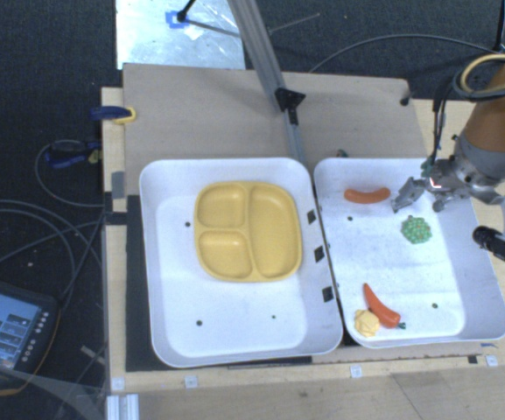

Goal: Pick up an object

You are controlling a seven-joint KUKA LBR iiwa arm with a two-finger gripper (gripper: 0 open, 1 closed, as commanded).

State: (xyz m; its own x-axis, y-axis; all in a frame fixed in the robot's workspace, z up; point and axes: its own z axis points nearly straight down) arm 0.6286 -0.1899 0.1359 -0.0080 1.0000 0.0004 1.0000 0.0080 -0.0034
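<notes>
The right bin [462, 318] holds an orange sausage [367, 195] near its back, a green bunch of peas [416, 229] in the middle right, and a red-orange pepper [382, 306] with a yellow piece [367, 323] at the front. My gripper [425, 198] hangs over the bin's back right, open, its fingers spread left and right. It sits just above the peas and right of the sausage, with nothing between the fingers.
A yellow divided plate [248, 231] lies in the left bin [173, 322]. A grey metal pole [261, 51] slants in from the top to the bench between the bins. Cables and a pendant lie on the floor at left.
</notes>
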